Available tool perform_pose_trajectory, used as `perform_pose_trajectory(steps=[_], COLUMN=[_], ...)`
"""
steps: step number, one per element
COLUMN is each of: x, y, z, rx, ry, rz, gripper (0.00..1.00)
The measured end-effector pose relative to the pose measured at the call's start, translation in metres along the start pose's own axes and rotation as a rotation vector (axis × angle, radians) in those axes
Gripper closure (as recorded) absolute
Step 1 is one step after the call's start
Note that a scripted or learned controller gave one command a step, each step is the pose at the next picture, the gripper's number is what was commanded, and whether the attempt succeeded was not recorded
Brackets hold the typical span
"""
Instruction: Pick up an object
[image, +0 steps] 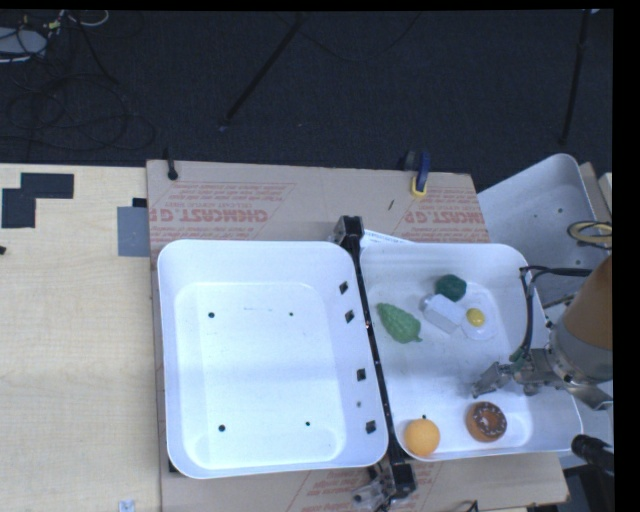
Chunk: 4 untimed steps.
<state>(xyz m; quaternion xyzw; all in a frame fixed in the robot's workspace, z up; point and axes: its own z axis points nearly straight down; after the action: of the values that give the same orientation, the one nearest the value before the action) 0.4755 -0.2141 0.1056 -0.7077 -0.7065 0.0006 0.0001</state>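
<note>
the pincer (492, 379) hangs low in the right bin (505, 258), near its right wall, just above the brown donut (486, 421); whether it is wide or narrow cannot be told. an orange ball (422, 437) lies at the bin's near left corner. a green leaf (398, 323), a dark green piece (450, 288) and a clear pack with a yellow ball (475, 318) lie toward the far side. the left bin (175, 262) stands beside it.

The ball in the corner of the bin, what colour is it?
Orange. The ball shows clearly in the camera view, near the brown donut.
</note>
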Motion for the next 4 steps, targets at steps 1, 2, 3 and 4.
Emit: perform_pose_trajectory(steps=[1, 2, 3, 4], x=[0.07, -0.003, 0.003, 0.0], y=[0.003, -0.001, -0.002, 0.001], z=[-0.178, -0.137, 0.004, -0.086], rx=[-0.016, 0.004, 0.011, -0.004], ry=[0.0, 0.0, 0.006, -0.001], rz=[-0.009, 0.004, -0.002, -0.002], gripper=[0.0, 0.0, 0.0, 0.0])
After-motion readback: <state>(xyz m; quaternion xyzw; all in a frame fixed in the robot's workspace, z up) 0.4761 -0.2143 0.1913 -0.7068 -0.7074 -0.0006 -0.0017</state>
